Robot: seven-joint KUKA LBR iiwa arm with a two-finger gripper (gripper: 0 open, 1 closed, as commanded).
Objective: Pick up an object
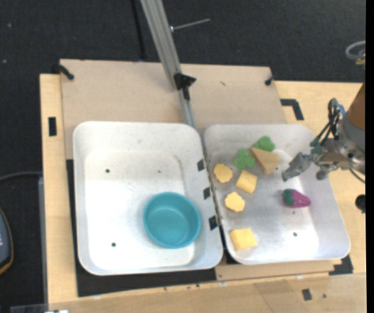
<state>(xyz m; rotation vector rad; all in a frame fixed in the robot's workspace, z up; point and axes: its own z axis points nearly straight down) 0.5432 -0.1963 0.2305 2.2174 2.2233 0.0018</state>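
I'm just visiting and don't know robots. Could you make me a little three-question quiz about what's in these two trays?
1. True or false: the blue bowl lies in the left bin.
2. Which thing lies nearest the gripper? A) purple piece B) blue bowl C) yellow block
3. Fill in: the green pieces lie in the ____ bin.

Key: 1 true; 2 A; 3 right.

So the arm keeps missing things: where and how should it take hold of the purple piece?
Probably from straight above, closing across the purple piece at its short width. It lies flat and alone on the right bin floor, nothing touching it. The gripper sits just above it in the view.
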